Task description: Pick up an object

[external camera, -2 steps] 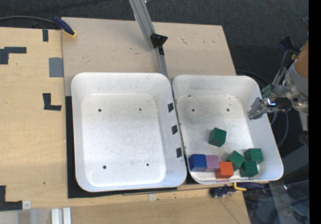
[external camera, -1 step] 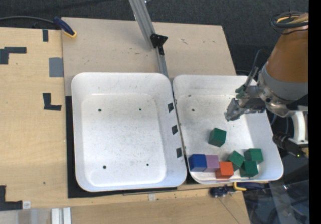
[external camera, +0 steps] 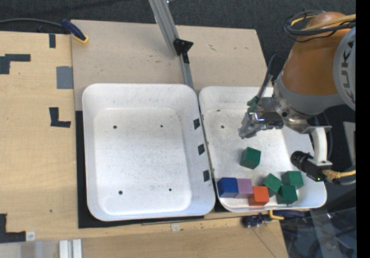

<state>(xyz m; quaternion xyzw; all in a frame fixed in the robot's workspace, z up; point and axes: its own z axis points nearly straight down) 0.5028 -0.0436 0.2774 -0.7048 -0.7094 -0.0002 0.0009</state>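
Left bin (external camera: 139, 95): white, shallow, a few dark dots on the floor. It sits on a dark mat on the wooden bench (external camera: 34, 135). Metal pole (external camera: 165, 14) runs diagonally from the top of the view down to the seam between the bins.

Right bin (external camera: 225, 106): all blocks are in here. Along the near edge, left to right: blue cube (external camera: 228, 187), purple block (external camera: 244, 186) touching it, orange cube (external camera: 260, 194) just in front of the purple one, then three green blocks (external camera: 283, 186) bunched in the near right corner. One green cube (external camera: 250, 158) sits alone mid-bin, apart from the row.

Gripper (external camera: 250, 129): over the right bin, up-view of the lone green cube, near it but not touching. Fingers point down-left; nothing visible between them. Can't tell the jaw gap from this angle, the tips are a grey blur. Arm (external camera: 315, 72) comes in from the right, orange band above the wrist.
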